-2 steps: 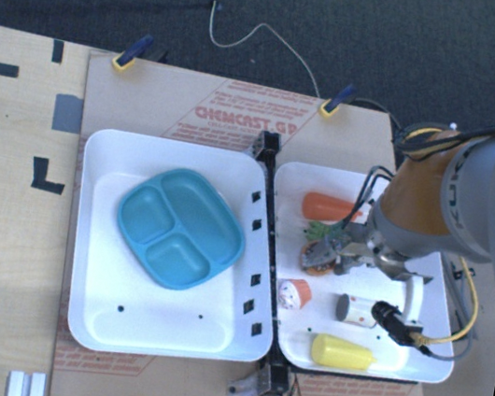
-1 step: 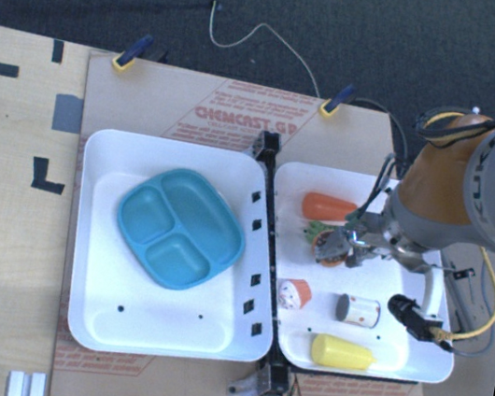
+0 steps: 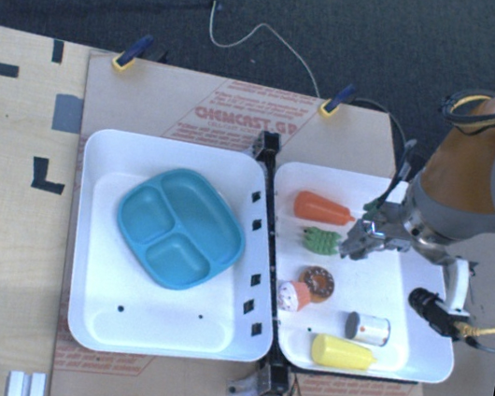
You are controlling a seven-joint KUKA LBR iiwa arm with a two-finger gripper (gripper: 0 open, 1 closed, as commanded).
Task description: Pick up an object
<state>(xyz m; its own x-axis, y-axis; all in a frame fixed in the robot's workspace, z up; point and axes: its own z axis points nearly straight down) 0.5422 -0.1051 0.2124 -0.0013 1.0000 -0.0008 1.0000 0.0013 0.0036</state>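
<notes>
The right bin [image 3: 408, 363] holds an orange carrot [image 3: 323, 209], a green leafy toy [image 3: 321, 241], a brown doughnut [image 3: 317, 282], a small pink-and-white piece [image 3: 293, 295], a silver can [image 3: 368, 329] and a yellow block [image 3: 342, 353]. My gripper [image 3: 361, 239] hangs over the right bin's upper middle, just right of the green toy and below the carrot's tip. Nothing shows between its fingers. The arm's orange band [image 3: 468, 155] rises behind it.
The left bin [image 3: 86, 306] holds a blue divided plate [image 3: 182, 226]. A black divider [image 3: 263, 243] runs between the bins. Blue-and-yellow clamps [image 3: 133, 51] [image 3: 337, 97] hold the cardboard base at the back. A cable [image 3: 258, 33] trails across the dark floor.
</notes>
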